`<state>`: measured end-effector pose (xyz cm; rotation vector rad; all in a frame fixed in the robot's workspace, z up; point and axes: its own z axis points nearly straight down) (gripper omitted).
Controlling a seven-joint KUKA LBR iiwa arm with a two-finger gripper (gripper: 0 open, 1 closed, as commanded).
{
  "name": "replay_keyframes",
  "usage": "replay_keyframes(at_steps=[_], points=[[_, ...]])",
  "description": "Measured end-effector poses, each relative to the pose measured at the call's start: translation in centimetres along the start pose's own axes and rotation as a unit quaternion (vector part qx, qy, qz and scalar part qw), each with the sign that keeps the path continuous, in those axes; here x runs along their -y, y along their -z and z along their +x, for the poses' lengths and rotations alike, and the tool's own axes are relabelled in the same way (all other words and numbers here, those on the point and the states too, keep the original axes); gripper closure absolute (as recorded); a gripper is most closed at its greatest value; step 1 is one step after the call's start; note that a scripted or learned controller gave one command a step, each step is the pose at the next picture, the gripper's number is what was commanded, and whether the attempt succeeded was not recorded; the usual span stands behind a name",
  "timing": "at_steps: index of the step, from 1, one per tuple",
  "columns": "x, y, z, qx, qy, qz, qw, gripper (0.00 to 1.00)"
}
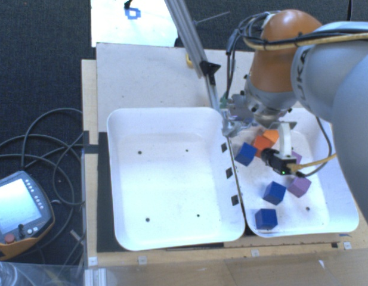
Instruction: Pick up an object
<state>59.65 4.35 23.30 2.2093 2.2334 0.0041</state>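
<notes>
Well off to the left, a teach pendant (16,210) with a pale screen lay on the dark carpet, and a loose coil of black cables (49,151) sprawled between it and the desk (148,76). On the desk sat the left bin (172,177), white and shallow, with a few small dark dots on its floor. Behind it, a slanted metal rod (182,25) carrying a black clamp sloped from the top edge toward the rim shared by both bins, where a row of small black tabs (229,173) lined the divide. The jaws hung at the far left corner of the right bin (342,219), just over that shared rim, and whether they were open or closed could not be told. Just beside and below them lay the nearest blue cube (246,154), tilted, with an orange block (266,140) close behind it. Nearer the front wall sat a second blue cube (274,192) and, close to the front rim, a third blue cube (266,218). Right of these, a large purple cube (299,186) lay just beside the second blue cube, with a small purple cube (296,158) behind it. Over the right bin's far side loomed the grey arm (333,70), its orange band (285,40) just above the wrist.
</notes>
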Motion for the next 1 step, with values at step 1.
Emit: replay_keyframes(at_steps=[1], points=[[-1.37, -0.09, 4.08, 0.0, -0.001, -0.001, 1.0, 1.0]])
